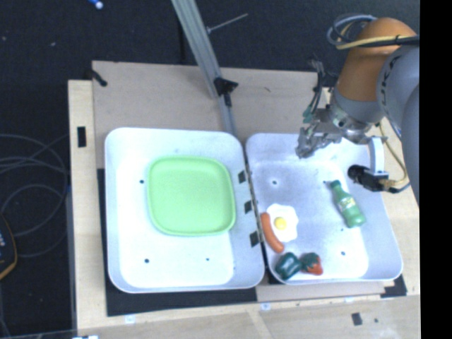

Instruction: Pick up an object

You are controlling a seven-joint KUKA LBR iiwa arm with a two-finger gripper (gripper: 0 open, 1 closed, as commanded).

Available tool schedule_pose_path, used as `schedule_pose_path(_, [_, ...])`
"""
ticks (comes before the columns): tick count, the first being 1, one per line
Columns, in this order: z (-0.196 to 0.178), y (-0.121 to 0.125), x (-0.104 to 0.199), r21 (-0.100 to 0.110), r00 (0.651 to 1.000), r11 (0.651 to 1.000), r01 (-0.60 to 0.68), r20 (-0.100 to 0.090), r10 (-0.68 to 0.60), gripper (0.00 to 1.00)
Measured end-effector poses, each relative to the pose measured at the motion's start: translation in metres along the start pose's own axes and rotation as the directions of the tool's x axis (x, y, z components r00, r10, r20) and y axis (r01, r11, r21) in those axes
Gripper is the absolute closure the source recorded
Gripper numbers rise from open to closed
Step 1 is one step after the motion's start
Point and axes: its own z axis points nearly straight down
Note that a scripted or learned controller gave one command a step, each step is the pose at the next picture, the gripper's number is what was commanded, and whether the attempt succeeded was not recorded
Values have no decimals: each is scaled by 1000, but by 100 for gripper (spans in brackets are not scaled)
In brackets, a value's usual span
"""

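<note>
The right bin (pixel 311 168) holds a green bottle (pixel 345 203) near its right side, a fried-egg toy (pixel 282 221), an orange sausage (pixel 271 232) beside the egg, and a dark green and red vegetable toy (pixel 297 263) at the front. My gripper (pixel 308 147) hangs over the far edge of the right bin, above and left of the bottle. Nothing shows between its fingers.
The left bin (pixel 123 189) holds a light green square plate (pixel 191 195). A grey metal pole (pixel 200 41) slants in from the top down to the gap between the bins. The arm's orange band (pixel 367 55) and a black fitting (pixel 364 176) sit at the right.
</note>
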Motion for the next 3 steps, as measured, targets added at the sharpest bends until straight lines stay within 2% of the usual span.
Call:
schedule_pose_path(2, [-113, 7, -1, -1, 1000, 1000, 1, 0, -1, 100])
schedule_pose_path(3, [-97, 3, 47, 4, 1000, 1000, 4, -1, -4, 100])
